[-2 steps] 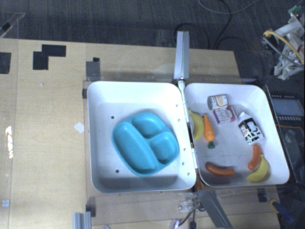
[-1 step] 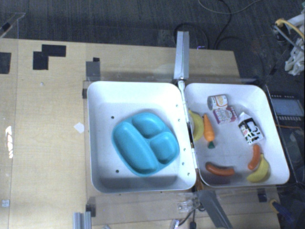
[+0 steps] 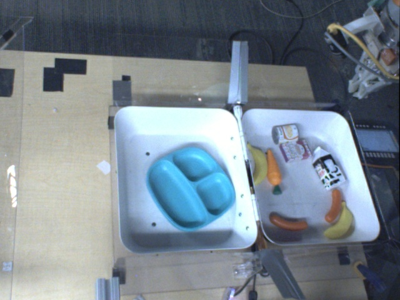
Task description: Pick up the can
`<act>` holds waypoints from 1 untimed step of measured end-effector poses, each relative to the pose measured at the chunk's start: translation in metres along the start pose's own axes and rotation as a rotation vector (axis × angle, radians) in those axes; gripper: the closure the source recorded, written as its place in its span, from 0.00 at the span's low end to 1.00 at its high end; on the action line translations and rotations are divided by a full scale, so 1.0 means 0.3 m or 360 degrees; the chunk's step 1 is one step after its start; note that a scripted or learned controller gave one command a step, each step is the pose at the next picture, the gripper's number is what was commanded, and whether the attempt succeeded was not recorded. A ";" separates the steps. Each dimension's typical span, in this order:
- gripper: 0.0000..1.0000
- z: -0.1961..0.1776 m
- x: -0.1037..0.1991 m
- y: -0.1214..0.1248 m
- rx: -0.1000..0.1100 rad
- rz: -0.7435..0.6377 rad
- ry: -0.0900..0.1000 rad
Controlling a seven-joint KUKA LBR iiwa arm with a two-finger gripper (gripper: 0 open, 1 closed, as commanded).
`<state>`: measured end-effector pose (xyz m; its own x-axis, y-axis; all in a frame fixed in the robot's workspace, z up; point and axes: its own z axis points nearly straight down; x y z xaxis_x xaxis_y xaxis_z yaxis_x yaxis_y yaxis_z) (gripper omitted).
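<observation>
can (image 3: pixel 285 132): lies on its side in the right bin (image 3: pixel 350 127), near the far wall. pincer (image 3: pixel 365 83): beyond the bench's far right corner, state cannot be told. step: approach. next: descend over can.

tray (image 3: pixel 187 195): glossy blue plastic | bins (image 3: pixel 134 167): smooth white plastic | bench (image 3: pixel 56 167): matt wood

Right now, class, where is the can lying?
The can lies in the right bin, near its far edge, just above the purple carton and left of the black-and-white carton.
</observation>
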<state>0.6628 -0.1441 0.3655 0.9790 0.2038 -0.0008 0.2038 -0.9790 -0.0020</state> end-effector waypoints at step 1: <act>1.00 0.029 -0.003 -0.217 -0.0001 0.0002 -0.0001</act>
<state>0.6485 -0.0804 0.3571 0.9793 0.2026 -0.0013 0.2026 -0.9793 -0.0017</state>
